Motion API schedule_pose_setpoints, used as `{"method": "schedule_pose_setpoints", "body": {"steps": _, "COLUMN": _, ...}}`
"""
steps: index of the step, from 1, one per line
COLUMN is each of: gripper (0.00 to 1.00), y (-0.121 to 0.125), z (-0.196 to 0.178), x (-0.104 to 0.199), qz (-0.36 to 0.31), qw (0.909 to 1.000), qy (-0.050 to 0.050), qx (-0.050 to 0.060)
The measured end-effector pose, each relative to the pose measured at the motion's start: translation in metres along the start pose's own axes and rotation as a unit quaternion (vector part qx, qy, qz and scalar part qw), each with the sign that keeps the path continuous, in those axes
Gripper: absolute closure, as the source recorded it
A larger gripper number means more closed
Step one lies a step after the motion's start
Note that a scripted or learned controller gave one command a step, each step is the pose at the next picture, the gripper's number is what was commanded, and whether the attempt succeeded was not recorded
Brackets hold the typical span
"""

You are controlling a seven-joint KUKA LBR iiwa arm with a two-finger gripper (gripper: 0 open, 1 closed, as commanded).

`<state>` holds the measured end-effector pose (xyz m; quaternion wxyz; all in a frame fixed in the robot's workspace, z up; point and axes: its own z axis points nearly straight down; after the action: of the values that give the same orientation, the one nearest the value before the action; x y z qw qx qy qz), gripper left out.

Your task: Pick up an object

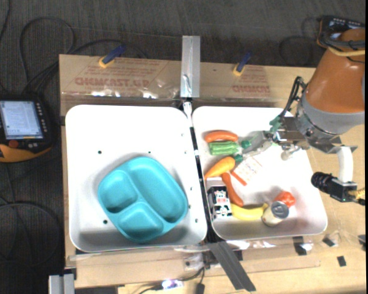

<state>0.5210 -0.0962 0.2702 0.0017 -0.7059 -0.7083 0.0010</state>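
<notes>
Camera view looks down on two white bins side by side. The left bin [86,133] holds a blue plate [143,197] with three parts. The right bin [306,182] holds play food: an orange carrot [219,136] at the top, a green veggie [224,147] just under it, another orange veggie [219,166] below that, and a thin orange stick [233,190]. A white card [248,169] lies in the middle. Near the front are a small cow-print box [219,202], a yellow banana [248,212], and a red and grey toy [281,204]. The gripper [257,141] reaches in from the right, low over the bin, its tip just beside the green veggie. I cannot tell if it is open or closed.
</notes>
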Motion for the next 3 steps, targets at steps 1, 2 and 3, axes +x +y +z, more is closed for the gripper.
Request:
{"method": "schedule_pose_setpoints", "body": {"steps": 1, "gripper": 0.00, "y": -0.004, "z": 0.063, "x": 0.035, "qz": -0.075, "qw": 0.9972, "qy": 0.000, "qx": 0.000}}
{"method": "schedule_pose_setpoints", "body": {"steps": 2, "gripper": 0.00, "y": -0.017, "z": 0.170, "x": 0.005, "qz": -0.046, "qw": 0.9990, "qy": 0.001, "qx": 0.000}}
{"method": "schedule_pose_setpoints", "body": {"steps": 3, "gripper": 1.00, "y": -0.018, "z": 0.162, "x": 0.006, "qz": -0.046, "qw": 0.9989, "qy": 0.003, "qx": 0.002}}
